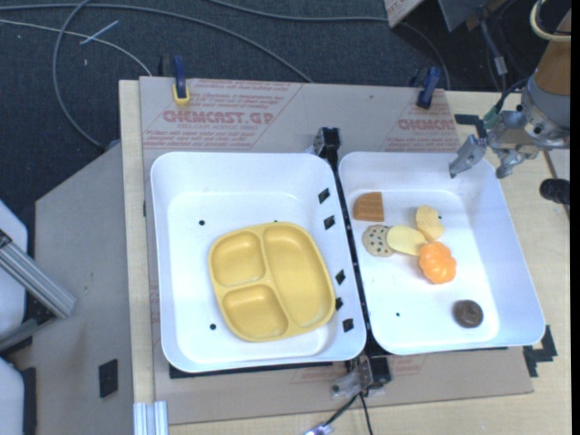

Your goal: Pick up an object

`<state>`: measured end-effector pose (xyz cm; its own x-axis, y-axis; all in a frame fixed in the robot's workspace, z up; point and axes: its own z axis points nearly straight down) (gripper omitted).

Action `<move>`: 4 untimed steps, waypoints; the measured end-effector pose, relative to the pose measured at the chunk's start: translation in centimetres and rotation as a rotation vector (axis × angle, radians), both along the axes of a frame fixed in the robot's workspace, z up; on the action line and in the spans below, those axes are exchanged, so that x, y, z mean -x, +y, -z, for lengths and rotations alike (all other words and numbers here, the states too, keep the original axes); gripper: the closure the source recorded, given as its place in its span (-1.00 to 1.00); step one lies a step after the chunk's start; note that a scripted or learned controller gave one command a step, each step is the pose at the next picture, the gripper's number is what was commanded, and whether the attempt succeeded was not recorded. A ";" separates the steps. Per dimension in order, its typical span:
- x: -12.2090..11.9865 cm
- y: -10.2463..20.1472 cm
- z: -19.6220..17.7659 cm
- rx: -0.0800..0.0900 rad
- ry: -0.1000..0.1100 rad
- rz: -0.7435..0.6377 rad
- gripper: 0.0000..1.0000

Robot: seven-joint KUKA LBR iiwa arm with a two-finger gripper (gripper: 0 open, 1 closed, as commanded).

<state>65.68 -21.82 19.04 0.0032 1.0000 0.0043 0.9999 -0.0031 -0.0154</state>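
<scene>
Right bin, contents: five small items, all lying loose on the white floor. Brown square block, upper left of the group, near the divider. Speckled cookie, just below the block, touching or slightly tucked under a pale yellow oval piece to its right. Second yellow piece, with a dark spot on top, just above and right of the oval, about touching it. Orange pumpkin-like item, just below the yellow pair, touching or nearly touching the oval. Dark brown disc, set apart near the bin's lower right corner. End effector: hanging over the upper right rim of the right bin, well apart from every item, nothing between its fingers; fingers appear spread, one grey fingertip pointing down and left. Arm: enters from the right, orange band at the top right corner of the view. Left bin, contents: one yellow three-compartment tray, tilted slightly in plan, sitting low and centre-right, its right edge near the divider. Black clips along the seam between the two bins. Tabletop: pale board with red printed lettering along the far edge, held by two blue clamps at that edge. Grey cables looped on the dark floor beyond.
</scene>
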 end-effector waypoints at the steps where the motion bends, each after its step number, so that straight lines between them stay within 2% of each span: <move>1: -0.4 0.1 -0.9 0.004 -0.015 -0.004 -1.00; 3: -0.5 0.4 10.5 -0.004 -0.008 -0.006 -1.00; 4: -0.7 0.2 9.1 0.003 -0.015 -0.007 1.00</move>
